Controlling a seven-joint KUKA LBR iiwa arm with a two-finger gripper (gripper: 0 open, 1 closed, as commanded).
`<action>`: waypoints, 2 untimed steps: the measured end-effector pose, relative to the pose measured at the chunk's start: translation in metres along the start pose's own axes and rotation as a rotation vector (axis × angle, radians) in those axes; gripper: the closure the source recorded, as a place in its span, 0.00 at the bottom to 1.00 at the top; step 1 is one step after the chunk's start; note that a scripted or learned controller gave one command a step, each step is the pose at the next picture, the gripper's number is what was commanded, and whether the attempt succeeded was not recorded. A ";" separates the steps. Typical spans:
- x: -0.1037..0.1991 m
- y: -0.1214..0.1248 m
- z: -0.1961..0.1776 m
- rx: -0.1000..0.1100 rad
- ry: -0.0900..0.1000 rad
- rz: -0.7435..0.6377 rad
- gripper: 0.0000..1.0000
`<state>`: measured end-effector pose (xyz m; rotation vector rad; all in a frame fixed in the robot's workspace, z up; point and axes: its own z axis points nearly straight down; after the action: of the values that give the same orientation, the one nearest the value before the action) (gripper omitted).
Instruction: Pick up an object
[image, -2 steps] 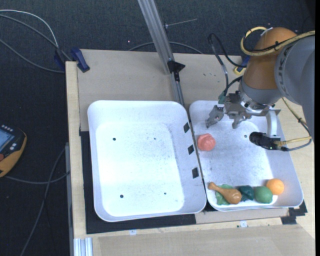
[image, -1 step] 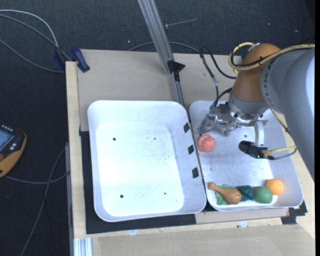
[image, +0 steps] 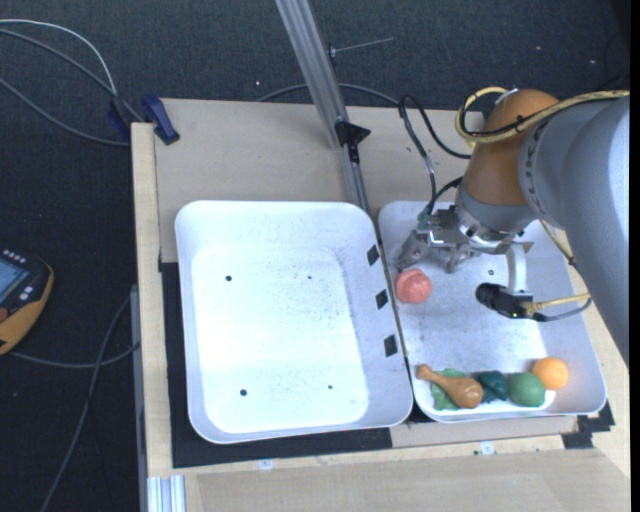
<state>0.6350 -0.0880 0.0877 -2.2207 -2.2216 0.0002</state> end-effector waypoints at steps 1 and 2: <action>0.000 0.000 -0.011 -0.002 0.000 0.000 1.00; 0.003 -0.004 -0.072 -0.007 -0.001 0.000 1.00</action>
<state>0.6311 -0.0849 0.1598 -2.2241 -2.2253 -0.0066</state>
